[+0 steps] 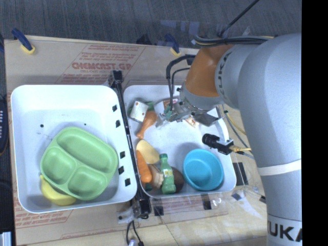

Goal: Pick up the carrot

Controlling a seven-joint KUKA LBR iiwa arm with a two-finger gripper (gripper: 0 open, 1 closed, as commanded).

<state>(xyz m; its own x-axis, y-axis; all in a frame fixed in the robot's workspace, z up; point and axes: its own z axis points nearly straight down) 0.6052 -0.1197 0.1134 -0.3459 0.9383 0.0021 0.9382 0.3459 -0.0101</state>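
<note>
Leftmost, a green tray (79, 163) is laid in the left bin (31, 101). Rightward, the carrot (144, 167) is wedged along the right bin's (228, 173) left wall, its lower end crowded by a green bottle (166, 174). The gripper (174, 111) hangs near the far edge; its opening cannot be judged, being blurred and partly covered by the arm.

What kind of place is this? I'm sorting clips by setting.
Likely a robotics lab bench: a KUKA arm reaching over two white bins, toy food such as the carrot, and clamped cardboard.
</note>
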